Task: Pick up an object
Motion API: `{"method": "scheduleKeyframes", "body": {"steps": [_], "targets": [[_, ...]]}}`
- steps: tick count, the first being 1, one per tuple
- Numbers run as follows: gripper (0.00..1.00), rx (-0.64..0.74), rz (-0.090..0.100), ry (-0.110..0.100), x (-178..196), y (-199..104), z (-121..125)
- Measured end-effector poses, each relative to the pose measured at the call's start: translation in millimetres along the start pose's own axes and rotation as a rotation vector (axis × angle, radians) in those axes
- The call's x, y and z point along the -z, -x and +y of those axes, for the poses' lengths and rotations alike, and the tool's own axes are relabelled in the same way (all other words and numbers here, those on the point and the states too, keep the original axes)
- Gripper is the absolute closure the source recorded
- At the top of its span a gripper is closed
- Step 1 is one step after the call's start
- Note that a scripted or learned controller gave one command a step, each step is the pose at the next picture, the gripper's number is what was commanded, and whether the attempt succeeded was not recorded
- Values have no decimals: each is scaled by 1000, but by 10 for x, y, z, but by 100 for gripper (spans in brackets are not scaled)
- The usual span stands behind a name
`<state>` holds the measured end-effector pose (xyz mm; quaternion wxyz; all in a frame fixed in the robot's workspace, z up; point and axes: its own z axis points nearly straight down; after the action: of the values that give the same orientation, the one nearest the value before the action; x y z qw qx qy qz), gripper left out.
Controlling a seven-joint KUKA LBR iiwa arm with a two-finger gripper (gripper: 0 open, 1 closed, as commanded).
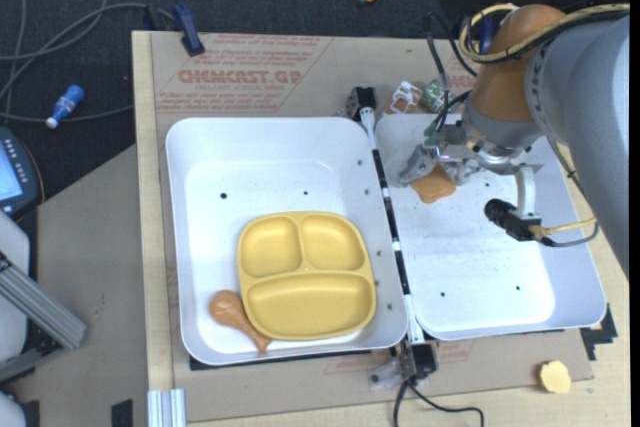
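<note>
Currently the gripper [432, 170] is being held low over the right bin [490, 300], near that bin's upper left corner, with the grey arm [585, 105] reaching in from the right and the orange band [512, 65] showing above the wrist. A small orange-brown object [433, 187] is being seen directly under the fingertips, lying on the bin floor; whether it is being touched or merely covered cannot be told. Whether the claw is apart or together cannot be told either, since the metal parts are being blurred together against the white.

Beside it, the left bin [200, 165] is being occupied by a yellow divided plate [303, 273], set toward the lower part, and a tan drumstick-shaped toy [236, 315] is being pressed against the plate's lower left edge. A black cable end [510, 218] is being hung over the right bin, just right of the gripper.
</note>
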<state>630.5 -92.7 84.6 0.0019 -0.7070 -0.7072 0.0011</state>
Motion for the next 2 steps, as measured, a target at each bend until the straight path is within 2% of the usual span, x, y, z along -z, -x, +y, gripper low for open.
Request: {"method": "scheduleKeyframes", "body": {"steps": [1,2], "targets": [[100,0,-2,9,126,7,29],[100,-4,1,-5,-15,145,-755]]}}
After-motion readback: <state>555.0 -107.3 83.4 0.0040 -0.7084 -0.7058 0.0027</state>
